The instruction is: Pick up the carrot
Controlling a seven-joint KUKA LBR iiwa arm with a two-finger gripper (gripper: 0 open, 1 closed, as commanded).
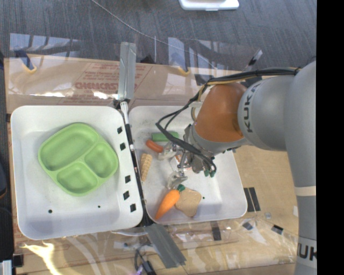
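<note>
Grey carpet floor (64, 16) up top, then cardboard-covered bench (80, 80) w/ two white bins: left bin (27, 215) has a green divided plate (78, 158), right bin (231, 198) sits under the arm (258, 113). Carrot (167, 204) lies near right bin's front edge, touching a tan block (189, 203), w/ a corn piece (145, 165) by the divider. Gripper (179, 171) hangs just above carrot's green top, can't tell if it's apart or together.

The robot arm (285, 113) is big, round and grey, like a fat smooth pipe. Near its end sits a shiny orange band (219, 113), shaped like a ball. Black letters spell "KUKA" on the grey part at about 3 o'clock from the orange. Thin black cables loop over the top. The gripper (180, 171) looks like small silvery metal, though it is blurry.
</note>
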